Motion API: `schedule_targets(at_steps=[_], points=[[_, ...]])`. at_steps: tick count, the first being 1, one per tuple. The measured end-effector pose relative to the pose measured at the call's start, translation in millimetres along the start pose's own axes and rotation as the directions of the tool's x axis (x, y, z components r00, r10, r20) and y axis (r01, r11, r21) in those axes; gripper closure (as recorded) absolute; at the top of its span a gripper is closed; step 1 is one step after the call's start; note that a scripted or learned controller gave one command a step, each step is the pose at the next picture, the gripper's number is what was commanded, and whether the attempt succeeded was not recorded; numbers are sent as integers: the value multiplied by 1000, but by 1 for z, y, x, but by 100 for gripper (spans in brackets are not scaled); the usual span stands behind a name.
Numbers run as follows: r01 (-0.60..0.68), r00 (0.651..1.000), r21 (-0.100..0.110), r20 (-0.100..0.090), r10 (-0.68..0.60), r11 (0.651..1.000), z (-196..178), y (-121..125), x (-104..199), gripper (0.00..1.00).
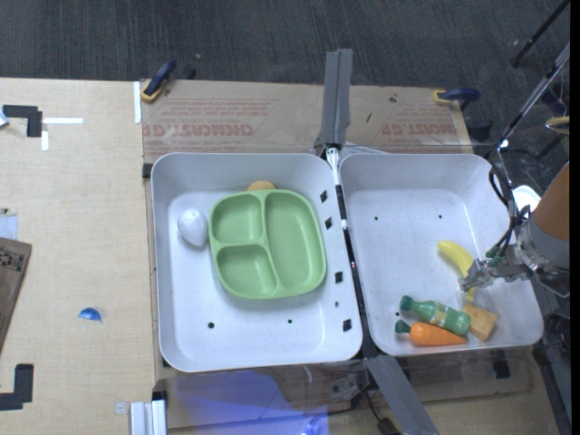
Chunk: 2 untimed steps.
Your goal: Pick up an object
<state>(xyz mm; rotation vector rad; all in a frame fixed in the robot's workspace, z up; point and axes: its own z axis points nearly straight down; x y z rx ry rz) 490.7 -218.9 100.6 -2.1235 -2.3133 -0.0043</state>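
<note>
In the right bin [408,188] a yellow banana [455,255] lies near the right wall. A green bottle [435,313] lies on its side at the front, with an orange carrot [437,335] just in front of it and a tan block [481,322] to their right. My gripper [475,277] reaches in from the right and hangs low just right of the banana's near end, above the tan block. Nothing shows held in it.
The left bin [172,270] holds a green three-part plate [269,242], a white round object [192,227] at the plate's left and a small orange-yellow thing [261,187] behind it. A grey divider post [337,98] stands behind the two bins.
</note>
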Motion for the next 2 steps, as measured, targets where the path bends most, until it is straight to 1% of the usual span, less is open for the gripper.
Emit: schedule_targets(at_steps=[1, 2], points=[[-26, 1000, 2, 3, 26, 1000, 10, 27, 16, 100], [-169, 986, 1, 5, 169, 986, -128, 123, 57, 100]])
